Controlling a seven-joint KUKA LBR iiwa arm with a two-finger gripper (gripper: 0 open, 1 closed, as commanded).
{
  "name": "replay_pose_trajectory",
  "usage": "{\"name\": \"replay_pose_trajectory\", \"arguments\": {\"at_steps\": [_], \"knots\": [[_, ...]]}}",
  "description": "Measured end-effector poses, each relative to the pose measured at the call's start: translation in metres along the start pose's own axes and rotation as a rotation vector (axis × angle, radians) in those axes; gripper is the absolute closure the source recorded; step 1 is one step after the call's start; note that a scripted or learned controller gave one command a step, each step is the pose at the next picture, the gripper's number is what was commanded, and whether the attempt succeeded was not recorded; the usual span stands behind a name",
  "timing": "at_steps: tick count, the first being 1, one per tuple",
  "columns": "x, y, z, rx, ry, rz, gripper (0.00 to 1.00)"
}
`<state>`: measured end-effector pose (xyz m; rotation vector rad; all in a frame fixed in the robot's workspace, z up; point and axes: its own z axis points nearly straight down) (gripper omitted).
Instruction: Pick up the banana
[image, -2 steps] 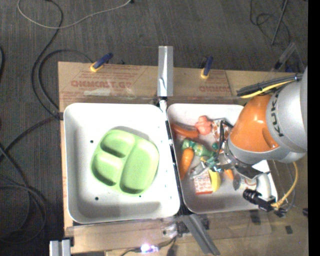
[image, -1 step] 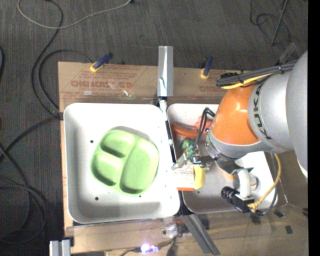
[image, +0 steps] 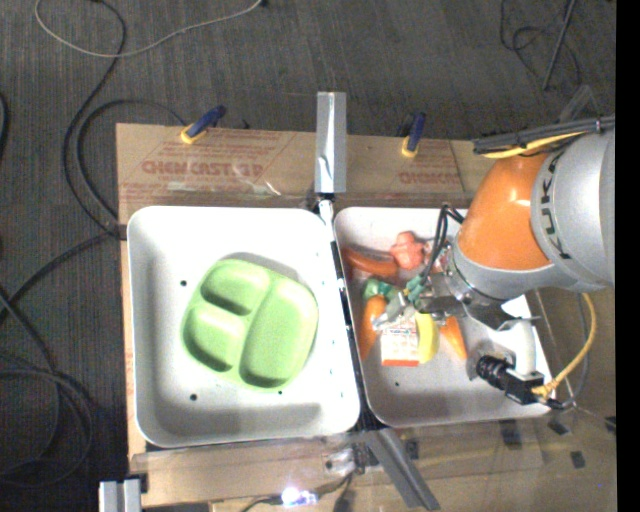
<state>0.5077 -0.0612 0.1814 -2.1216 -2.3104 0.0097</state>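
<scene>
The banana (image: 428, 340) is a short yellow piece lying in the right bin (image: 440, 400), tucked against the right side of a small orange-and-white carton (image: 399, 347). My gripper (image: 408, 306) hangs low over the pile in that bin, just above and to the left of the banana's top end. The grey arm with its orange band (image: 510, 225) reaches in from the right and hides the bin's right half. Nothing can be made out between the gripper's tips.
Around the banana lie an orange carrot-like piece (image: 372, 266), a pink toy (image: 405, 248), a green piece (image: 376, 290) and another orange piece (image: 452, 340). The left bin (image: 160, 400) holds a green divided plate (image: 250, 322). A metal divider (image: 330, 140) stands between the bins.
</scene>
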Motion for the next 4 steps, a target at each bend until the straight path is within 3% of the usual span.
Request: {"name": "replay_pose_trajectory", "arguments": {"at_steps": [1, 2, 3, 4], "knots": [[0.113, 0.064, -0.068, -0.001, -0.002, -0.100, 1.00], [0.078, 0.009, 0.000, 0.001, 0.000, -0.235, 1.00], [0.078, 0.085, 0.000, 0.000, -0.002, -0.101, 1.00], [0.034, 0.132, -0.096, -0.003, -0.003, -0.260, 1.00]]}}
